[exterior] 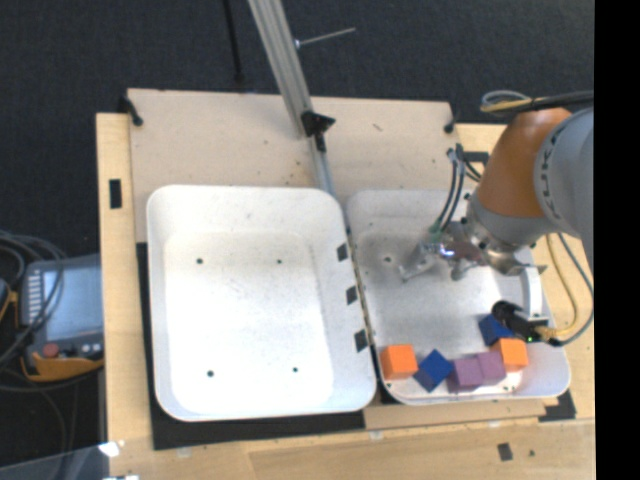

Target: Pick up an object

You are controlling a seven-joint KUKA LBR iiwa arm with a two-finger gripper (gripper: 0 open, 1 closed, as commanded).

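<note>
Grey arm with orange band (520,163) reaches in from the right, over the right-hand shallow white bin (400,228). Pincer (415,266) sits low above the bin's upper middle floor, metal fingers pointing left. Too small and blurred to judge the gap; cannot tell whether the pincer is open or closed. Nothing visible between the fingers.

Task objects are clustered along the near edge of the right bin, well apart from the pincer:
- orange cube (400,360), leftmost, near the bin's lower left corner.
- blue cube (434,369), just beside the orange one on its right, turned on the diagonal.
- purple block (477,371), right of the blue cube, touching or nearly touching it; looks like two purple pieces side by side, cannot separate them.
- small orange block (514,353), at the right end of the row, just beside the purple.
- dark blue block (493,328), behind the small orange one, partly hidden by a black fitting (507,314) on the arm's cabling.

Left-hand shallow white bin (170,268) lies edge to edge with the right one; a few dark specks on its floor.

Both bins rest on a tan wooden surface (230,138). A slanted aluminium rail (285,58) rises from the surface's far side. A grey handheld control unit (60,303) with cables lies off the surface to the left.
</note>
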